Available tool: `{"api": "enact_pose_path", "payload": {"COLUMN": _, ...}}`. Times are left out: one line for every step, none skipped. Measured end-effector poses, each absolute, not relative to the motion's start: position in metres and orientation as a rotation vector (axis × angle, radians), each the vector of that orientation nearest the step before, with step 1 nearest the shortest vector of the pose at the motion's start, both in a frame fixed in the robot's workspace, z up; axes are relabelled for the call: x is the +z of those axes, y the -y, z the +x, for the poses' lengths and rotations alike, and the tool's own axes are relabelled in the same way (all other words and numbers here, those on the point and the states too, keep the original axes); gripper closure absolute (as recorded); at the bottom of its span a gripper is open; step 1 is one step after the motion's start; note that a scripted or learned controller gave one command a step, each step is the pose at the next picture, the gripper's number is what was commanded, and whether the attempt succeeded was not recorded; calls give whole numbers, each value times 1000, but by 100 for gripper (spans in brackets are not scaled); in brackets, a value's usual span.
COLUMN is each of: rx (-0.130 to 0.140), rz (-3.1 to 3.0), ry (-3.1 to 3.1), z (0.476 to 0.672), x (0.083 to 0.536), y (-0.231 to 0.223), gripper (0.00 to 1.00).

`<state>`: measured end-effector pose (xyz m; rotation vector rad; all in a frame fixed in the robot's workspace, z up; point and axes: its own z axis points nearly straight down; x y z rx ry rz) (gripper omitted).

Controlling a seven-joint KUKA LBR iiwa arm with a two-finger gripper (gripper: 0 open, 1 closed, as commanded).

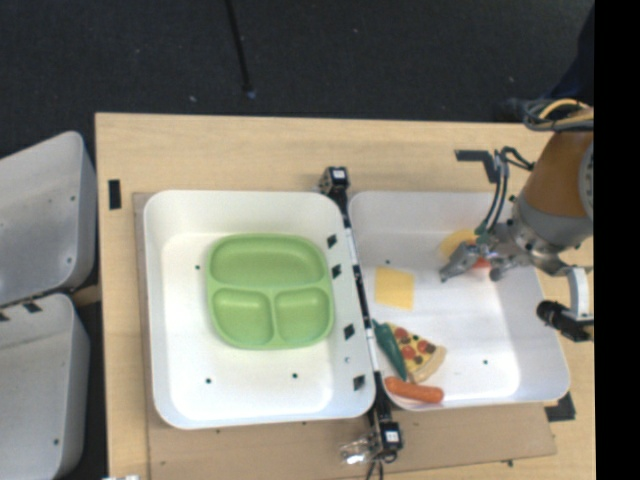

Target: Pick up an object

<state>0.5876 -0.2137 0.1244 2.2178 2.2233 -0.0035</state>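
My gripper (470,261) hangs low over the upper right part of the right bin (500,368), reaching in from the right. A small yellow object (458,241) lies right beside its tip, partly hidden by it. A yellow cheese slice (394,288) lies flat at the bin's left middle. Lower down are a pizza slice (418,354), a green-handled tool (389,348) along the left wall, and a red sausage (416,393) at the front left corner.
The left bin (180,388) holds a green divided plate (270,290). A row of black clips (350,298) runs along the divider between the bins. Black cables (490,163) arch over the right bin's back edge.
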Motion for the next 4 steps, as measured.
{"api": "enact_pose_path", "payload": {"rx": -4, "rz": 2222, "ry": -2220, "z": 588, "x": 100, "y": 215, "gripper": 0}}
{"api": "enact_pose_path", "payload": {"rx": 1, "rz": 2218, "ry": -2217, "z": 589, "x": 113, "y": 216, "gripper": 100}}
{"api": "enact_pose_path", "payload": {"rx": 3, "rz": 2215, "ry": -2220, "z": 596, "x": 161, "y": 224, "gripper": 100}}
{"api": "enact_pose_path", "payload": {"rx": 5, "rz": 2212, "ry": -2221, "z": 606, "x": 211, "y": 222, "gripper": 100}}
